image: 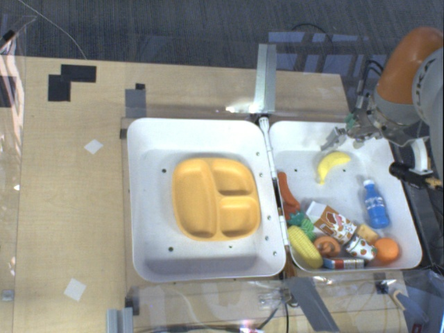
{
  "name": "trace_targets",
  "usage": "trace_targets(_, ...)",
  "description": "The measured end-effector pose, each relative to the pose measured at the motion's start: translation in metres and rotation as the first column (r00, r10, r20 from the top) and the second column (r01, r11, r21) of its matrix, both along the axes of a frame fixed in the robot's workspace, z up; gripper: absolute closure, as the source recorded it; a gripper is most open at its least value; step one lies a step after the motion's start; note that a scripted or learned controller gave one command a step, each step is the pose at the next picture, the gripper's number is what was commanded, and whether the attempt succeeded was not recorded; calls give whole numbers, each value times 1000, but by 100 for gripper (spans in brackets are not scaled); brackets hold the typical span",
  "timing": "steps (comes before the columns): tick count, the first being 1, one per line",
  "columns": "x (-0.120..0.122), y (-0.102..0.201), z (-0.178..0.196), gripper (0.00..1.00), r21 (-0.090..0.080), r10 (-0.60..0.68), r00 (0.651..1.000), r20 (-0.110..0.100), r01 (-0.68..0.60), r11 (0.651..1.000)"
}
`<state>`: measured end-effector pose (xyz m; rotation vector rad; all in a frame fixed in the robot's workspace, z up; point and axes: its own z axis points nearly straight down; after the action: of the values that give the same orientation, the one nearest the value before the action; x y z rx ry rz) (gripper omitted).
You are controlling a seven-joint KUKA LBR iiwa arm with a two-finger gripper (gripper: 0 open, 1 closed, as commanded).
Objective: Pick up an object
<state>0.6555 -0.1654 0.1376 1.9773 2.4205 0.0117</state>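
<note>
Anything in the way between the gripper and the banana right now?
No. In the camera view the gripper hangs just above the banana in the right bin, and the short stretch between them is bare white bin floor.

Even overhead light is being cast; glare is showing on the metal bracket point(266, 82), and soft shadows are being thrown inside the left bin point(139, 207).

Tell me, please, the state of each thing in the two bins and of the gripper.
gripper: open, holding nothing, above the banana
banana: lying loose in right bin
bottle: lying on its side
corn: lying in the pile
orange: resting by the bin wall
tray: lying flat in left bin
</note>
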Motion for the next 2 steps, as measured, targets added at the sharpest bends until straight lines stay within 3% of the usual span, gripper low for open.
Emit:
trace_targets(1, 3, 1, 14, 100, -3, 9, 1000, 9, -9, 1000)
trace_targets(2, 3, 2, 13, 0, -2, 10, 1000, 7, -10, 1000)
